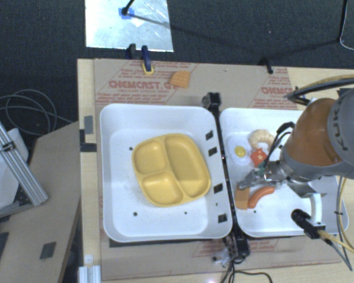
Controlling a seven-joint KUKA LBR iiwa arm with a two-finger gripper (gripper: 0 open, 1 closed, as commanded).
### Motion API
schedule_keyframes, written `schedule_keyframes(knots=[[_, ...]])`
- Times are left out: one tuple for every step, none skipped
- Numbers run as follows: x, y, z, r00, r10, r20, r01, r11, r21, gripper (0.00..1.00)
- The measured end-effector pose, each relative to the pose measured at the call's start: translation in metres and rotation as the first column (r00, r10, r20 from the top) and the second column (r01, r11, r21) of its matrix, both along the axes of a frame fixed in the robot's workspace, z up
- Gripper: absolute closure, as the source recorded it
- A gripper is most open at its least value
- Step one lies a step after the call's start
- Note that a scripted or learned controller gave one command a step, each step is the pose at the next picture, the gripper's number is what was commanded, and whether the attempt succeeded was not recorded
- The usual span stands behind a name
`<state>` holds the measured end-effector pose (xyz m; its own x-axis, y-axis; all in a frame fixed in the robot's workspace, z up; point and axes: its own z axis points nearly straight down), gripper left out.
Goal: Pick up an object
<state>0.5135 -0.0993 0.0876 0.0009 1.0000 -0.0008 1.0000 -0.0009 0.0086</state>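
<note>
Because the gripper (255,180) hangs low in the right bin (283,226), whether spread or pinched I cannot tell, just above the orange sausage (261,196) with the red piece (258,156) near, you risk it nudging the sausage aside and lifting nothing.

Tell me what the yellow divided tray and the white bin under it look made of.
Yellow divided tray: probably moulded plastic, matte to slightly satin; its three compartments have soft rounded edges and one even colour. White bin: likely thin formed plastic, smooth and faintly glossy, with rounded corners and a raised rim. Neither can be confirmed by sight alone.
</note>
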Motion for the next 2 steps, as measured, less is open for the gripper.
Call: schedule_keyframes(knots=[[-0.013, -0.005, 0.0, 1.0, 0.001, 0.003, -0.001, 1.0, 0.0, 0.0], [-0.012, -0.004, 0.011, 1.0, 0.003, 0.005, -0.003, 1.0, 0.002, 1.0]])
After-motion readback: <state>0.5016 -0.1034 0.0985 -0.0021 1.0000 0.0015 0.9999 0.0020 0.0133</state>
